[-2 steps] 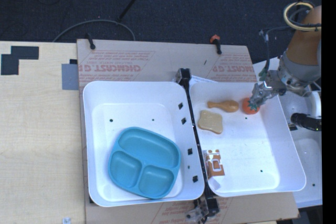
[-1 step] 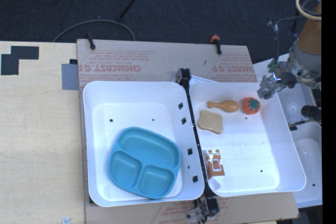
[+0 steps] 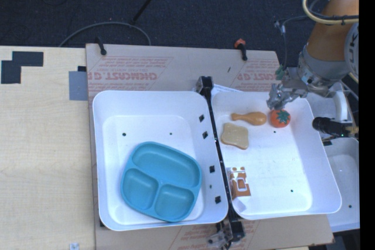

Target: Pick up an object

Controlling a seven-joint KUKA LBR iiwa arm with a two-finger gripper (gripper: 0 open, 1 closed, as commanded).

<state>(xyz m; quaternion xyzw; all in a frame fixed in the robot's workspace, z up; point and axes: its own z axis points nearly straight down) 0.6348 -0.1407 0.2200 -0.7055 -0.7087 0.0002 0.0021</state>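
The jaws (image 3: 280,101), whose opening I cannot tell, hang in the upper right of the frame directly above the tomato (image 3: 280,119) in the right bin (image 3: 316,149), with the drumstick (image 3: 248,118) lying crosswise just left of it.

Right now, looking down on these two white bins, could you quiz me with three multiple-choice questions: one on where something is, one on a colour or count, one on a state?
1. Where does the blue tray lie?
A. left bin
B. right bin
C. on the bench

2. How many compartments has the tray?
A. two
B. three
C. five

3. How does the tomato sit?
A. stacked on the bread slice
B. inside the tray
C. on the bin floor beside the drumstick

Answers:
1 A, it rests in the left bin.
2 B, ridges split it in three.
3 C, it rests by the drumstick's end, under the gripper.
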